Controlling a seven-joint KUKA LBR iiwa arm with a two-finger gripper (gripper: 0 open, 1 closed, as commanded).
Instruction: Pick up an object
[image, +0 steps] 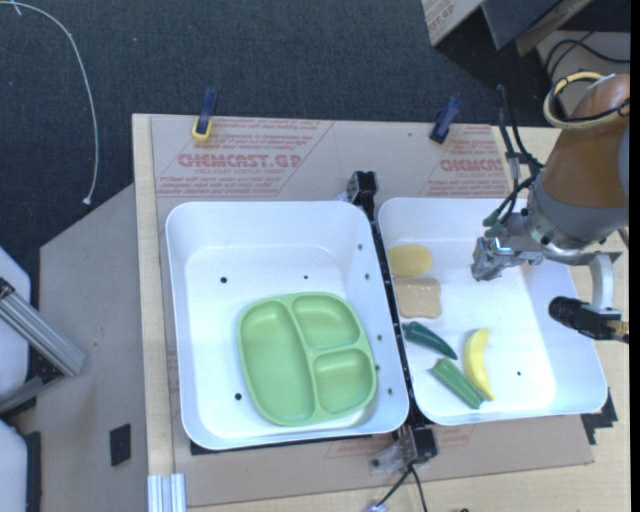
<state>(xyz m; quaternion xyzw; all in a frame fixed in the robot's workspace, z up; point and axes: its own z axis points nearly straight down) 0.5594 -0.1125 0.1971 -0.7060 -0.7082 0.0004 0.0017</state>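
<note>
Two bins sit side by side on the bench (150, 300), their inner walls meeting at the middle. In the left bin (200, 240) a divided tray (305, 357) lies toward the near side. The right bin (540, 395) holds five items near its left wall: a rounded piece (410, 261) farthest back, a flat slab (418, 297) just in front of it, then a pepper (430, 339), and nearest, a banana (479, 362) beside what may be a cucumber (456, 383), apparently touching. The gripper (488, 262) hangs over this bin's back half, right of the rounded piece.
</note>
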